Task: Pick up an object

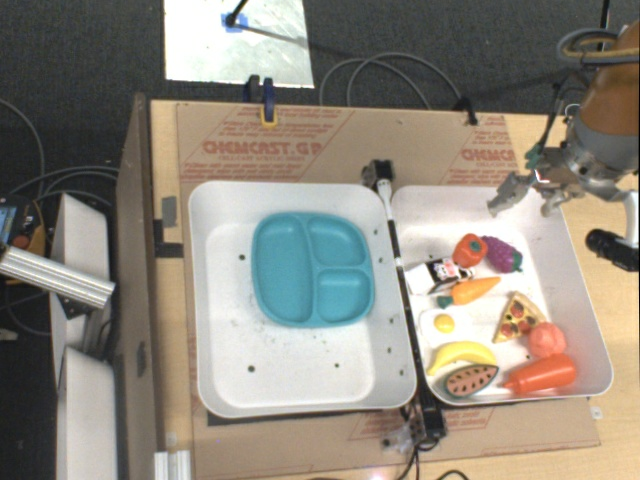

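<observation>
Left bin (215,298) just holds the teal tray (312,270); skip it. Your targets crowd the right bin's (590,318) lower half: banana (462,353), carrot (472,290), pizza slice (520,316). Gripper (530,193) hovers upper right, fingers spread, nothing between them. I'd go for the carrot: it's less hemmed in. Drop straight down and straddle it across its width.

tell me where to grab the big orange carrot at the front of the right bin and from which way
Grip the big orange carrot across its thick middle, coming straight down from above. It lies flat and long, running left to right, so its narrow width likely fits between the fingers. Keep off its right end, which sits near the bin wall, and mind the pink ball close behind it.
</observation>
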Controlling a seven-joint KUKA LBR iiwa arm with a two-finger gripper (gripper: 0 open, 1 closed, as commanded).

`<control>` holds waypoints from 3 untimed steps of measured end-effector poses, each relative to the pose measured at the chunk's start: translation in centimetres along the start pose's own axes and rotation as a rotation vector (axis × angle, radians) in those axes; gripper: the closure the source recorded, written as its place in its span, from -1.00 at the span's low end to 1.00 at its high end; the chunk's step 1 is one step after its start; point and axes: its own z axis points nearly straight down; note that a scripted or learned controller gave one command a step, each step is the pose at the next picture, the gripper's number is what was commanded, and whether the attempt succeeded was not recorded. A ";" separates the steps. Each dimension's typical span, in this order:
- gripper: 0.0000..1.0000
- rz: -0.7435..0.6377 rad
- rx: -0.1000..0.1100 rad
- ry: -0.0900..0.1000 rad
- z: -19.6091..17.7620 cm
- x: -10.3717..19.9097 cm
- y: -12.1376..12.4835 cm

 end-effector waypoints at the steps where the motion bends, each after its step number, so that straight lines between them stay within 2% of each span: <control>1: -1.00 0.003 0.002 0.000 5.6 -1.4 -0.8; 2: -1.00 0.003 0.005 0.001 14.2 -2.3 -0.5; 3: -1.00 0.000 -0.002 0.000 13.6 -2.4 -0.1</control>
